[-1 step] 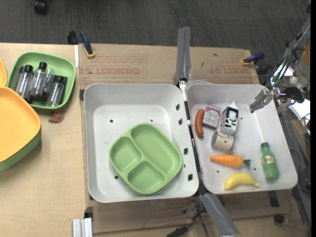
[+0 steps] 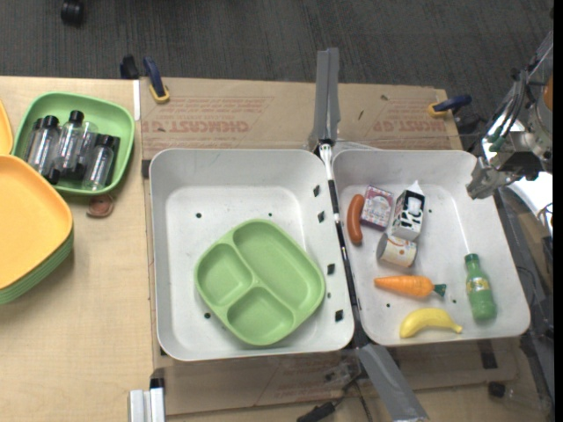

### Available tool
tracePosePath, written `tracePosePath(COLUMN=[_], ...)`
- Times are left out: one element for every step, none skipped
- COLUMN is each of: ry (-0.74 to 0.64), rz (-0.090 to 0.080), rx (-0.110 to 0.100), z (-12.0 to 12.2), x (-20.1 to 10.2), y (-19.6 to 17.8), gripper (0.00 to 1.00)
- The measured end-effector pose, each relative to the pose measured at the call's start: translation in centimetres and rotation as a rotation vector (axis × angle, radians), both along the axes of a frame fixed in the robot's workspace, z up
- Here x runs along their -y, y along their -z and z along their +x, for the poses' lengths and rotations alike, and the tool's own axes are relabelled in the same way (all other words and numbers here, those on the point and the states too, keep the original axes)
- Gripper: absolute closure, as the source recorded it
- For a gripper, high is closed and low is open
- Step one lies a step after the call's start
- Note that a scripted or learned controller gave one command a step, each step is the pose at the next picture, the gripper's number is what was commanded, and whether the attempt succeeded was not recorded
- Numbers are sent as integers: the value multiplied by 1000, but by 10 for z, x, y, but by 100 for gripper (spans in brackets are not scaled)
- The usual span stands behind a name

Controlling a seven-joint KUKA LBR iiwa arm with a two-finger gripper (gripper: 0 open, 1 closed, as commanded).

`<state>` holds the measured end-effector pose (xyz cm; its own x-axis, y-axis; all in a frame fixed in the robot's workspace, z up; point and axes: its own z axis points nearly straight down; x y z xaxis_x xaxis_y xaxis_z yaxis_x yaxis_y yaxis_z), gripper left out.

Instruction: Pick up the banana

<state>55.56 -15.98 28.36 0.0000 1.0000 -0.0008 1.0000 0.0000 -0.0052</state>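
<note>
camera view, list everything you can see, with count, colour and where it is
banana: 1, yellow, right bin, near front edge
carrot: 1, orange with green end, right bin, just behind the banana
bottle: 1, green, right bin, right side
sausage: 1, red-orange, right bin, left side
small box: 1, pink, right bin, beside the sausage
carton: 1, black and white, right bin, centre
cup: 1, white and tan, right bin, below the carton
divided plate: 1, light green, left bin
white bins: 2, side by side on the bench
green tray: 1, holding dark-capped bottles, far left
orange plates: stack, left edge
clamps: 2, blue and orange, on the cardboard's back corners
claw: 1, grey, over the right bin's right rim
</note>
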Motion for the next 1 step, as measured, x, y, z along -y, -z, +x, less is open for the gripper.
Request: tracePosePath(ry=[-387], rz=[2], rx=[3], z=[13], x=[-11], y=[10], gripper=[100])
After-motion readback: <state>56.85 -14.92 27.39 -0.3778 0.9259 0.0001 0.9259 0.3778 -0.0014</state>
